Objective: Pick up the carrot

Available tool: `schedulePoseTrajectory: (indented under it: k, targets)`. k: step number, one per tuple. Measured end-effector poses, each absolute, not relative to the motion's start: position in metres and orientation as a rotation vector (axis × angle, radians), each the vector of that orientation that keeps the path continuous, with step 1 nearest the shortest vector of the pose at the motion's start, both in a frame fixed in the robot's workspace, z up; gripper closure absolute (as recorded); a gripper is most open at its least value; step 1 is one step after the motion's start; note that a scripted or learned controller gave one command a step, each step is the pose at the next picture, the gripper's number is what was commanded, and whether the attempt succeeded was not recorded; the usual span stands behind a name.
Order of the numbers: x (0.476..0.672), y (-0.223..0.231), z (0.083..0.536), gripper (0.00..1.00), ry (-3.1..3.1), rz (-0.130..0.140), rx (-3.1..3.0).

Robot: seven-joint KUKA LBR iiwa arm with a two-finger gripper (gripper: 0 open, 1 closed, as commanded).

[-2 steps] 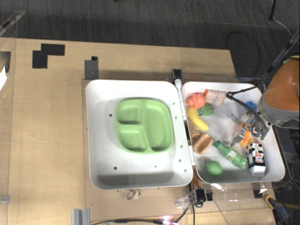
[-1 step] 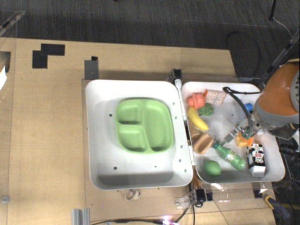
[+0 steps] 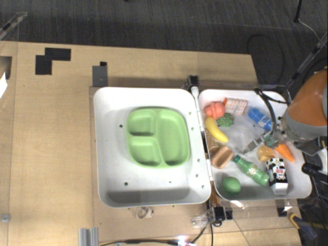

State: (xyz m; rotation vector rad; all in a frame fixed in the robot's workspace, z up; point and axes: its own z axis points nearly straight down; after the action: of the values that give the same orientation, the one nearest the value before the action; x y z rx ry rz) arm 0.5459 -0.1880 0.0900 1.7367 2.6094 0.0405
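Two white bins sit side by side on the worktop. One, the left bin, holds a green divided plate; the right bin is crowded with toy food. Near its right wall lies the carrot, tip pointing down and right, just beside a yellow piece and above a black-and-white carton. Just left of the carrot hangs the gripper; whether it is clenched or released cannot be told. Further left lie a banana and a green bottle.
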Motion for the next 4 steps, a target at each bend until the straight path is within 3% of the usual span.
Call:
schedulePoseTrajectory:
  k: [1, 2, 3, 4]
  targets:
    - [0.549, -0.192, 0.102, 1.00, 2.603, 0.030, 1.716]
    - [0.549, -0.189, 0.102, 0.00, 2.609, 0.037, 1.713]
    - [0.544, -0.175, 0.094, 0.00, 2.276, 0.038, 2.135]
    - [0.550, -0.199, 0.091, 0.00, 2.559, 0.018, 1.816]
